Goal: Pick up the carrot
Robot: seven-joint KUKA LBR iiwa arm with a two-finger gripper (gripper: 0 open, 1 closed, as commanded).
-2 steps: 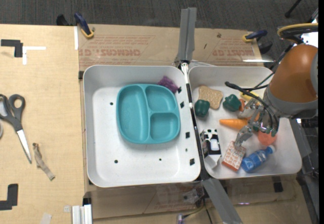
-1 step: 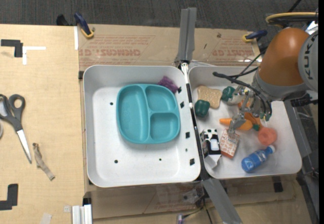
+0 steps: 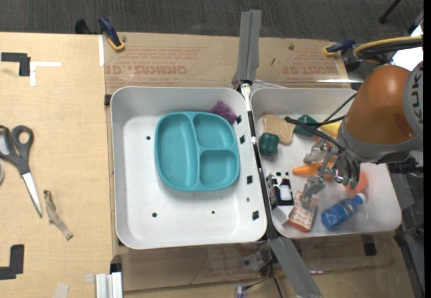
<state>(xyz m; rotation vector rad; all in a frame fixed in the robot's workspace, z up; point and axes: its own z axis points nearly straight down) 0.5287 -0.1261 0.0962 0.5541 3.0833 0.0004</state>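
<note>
Two bins sit below me, and the carrot (image 3: 306, 170) lies in the right bin (image 3: 377, 222), just left of the gripper (image 3: 322, 172). I cannot tell whether the jaws are parted or clenched. I judge I should centre over its middle, clear of the blue bottle (image 3: 342, 212), then descend.

Right bin (image 3: 380, 226) crowded, carrot (image 3: 304, 170) hemmed by gripper (image 3: 322, 172), blue bottle (image 3: 342, 211), snack packet (image 3: 303, 211), green toy (image 3: 269, 143), left bin (image 3: 128, 175) floor open around teal divided plate (image 3: 198, 151)
</note>
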